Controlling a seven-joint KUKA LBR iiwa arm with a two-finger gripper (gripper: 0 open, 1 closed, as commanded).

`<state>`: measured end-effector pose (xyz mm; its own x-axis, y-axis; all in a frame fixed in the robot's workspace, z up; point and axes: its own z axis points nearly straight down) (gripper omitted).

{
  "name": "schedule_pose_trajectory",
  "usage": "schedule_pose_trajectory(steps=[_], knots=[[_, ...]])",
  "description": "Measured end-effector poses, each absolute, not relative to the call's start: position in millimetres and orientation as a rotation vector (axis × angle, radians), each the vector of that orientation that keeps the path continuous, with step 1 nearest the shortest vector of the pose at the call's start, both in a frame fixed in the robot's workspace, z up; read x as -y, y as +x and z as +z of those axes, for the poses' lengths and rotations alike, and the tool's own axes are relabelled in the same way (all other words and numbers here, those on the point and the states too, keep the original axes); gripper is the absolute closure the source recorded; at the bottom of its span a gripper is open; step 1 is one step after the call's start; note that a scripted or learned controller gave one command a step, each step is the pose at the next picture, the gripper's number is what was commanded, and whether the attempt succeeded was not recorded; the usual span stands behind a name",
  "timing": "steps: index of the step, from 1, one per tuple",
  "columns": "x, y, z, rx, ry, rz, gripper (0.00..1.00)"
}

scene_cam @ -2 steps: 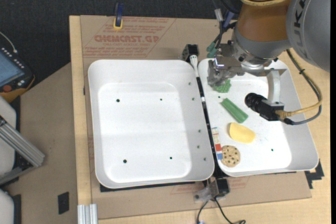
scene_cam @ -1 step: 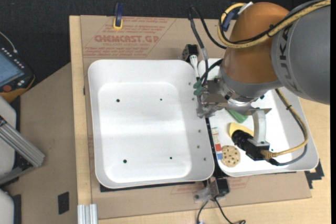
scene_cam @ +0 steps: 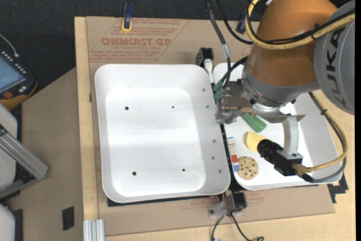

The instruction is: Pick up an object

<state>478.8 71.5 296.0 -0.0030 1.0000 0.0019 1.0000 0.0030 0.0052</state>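
The gripper is low over the left edge of the right bin; if it is open or closed, I cannot tell. Just beside it, to the right, lies one green object. Below are one yellow object and one cookie. There are two bins; the left bin is beside.

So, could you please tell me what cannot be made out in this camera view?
- Gripper fingers: hidden beneath the arm's orange band.
- Right bin: mostly covered by the arm.
- Green object: partly under the wrist.
- Speckled round piece and yellow piece: too small to identify.
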Motion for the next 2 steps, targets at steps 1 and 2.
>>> schedule_pose_trajectory(steps=[1, 2], knots=[[21, 478.9, 279, -2.212, 2.233, -0.005, 1.0], [-31, 523.3, 271, -2.224, 2.215, 0.004, 1.0]])
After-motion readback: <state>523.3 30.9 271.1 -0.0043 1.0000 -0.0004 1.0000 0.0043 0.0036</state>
